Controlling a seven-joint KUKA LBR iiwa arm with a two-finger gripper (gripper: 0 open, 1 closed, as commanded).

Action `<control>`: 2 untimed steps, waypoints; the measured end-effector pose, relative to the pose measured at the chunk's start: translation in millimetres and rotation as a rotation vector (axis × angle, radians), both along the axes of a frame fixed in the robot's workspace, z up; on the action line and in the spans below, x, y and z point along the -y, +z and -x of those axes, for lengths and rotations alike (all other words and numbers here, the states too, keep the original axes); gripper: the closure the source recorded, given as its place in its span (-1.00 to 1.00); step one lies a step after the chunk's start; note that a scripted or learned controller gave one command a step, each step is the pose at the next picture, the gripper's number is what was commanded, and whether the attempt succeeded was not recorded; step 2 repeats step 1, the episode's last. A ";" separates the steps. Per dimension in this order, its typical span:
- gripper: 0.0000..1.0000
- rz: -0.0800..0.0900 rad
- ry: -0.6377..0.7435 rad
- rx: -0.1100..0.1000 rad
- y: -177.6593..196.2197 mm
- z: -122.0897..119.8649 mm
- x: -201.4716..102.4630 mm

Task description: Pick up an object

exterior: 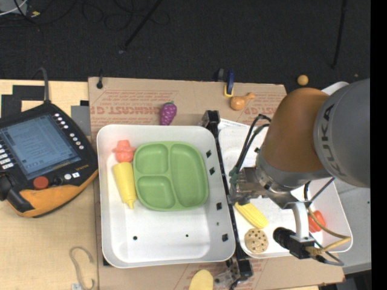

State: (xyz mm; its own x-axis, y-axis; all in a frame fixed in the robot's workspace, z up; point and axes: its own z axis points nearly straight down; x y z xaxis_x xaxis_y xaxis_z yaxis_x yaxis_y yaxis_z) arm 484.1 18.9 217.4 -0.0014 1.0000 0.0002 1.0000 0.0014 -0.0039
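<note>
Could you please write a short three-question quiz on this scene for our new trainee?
1. True or false: the green plate lies in the left bin.
2. Which toy lies right beside the plate's left edge? A) yellow bottle B) cookie C) corn
3. Fill in: the purple grapes lie outside the bins, on the ____.

Key
1. True.
2. A. The bottle lies along the plate's left edge, below a pink toy; cookie and corn are in the right bin, under the arm.
3. Cardboard, behind the left bin.
</note>
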 end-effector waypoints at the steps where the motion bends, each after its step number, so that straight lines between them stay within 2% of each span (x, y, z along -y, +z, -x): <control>1: 1.00 0.000 -0.002 0.001 -0.6 -3.7 0.4; 2: 1.00 0.000 -0.002 0.001 -0.6 -3.7 0.4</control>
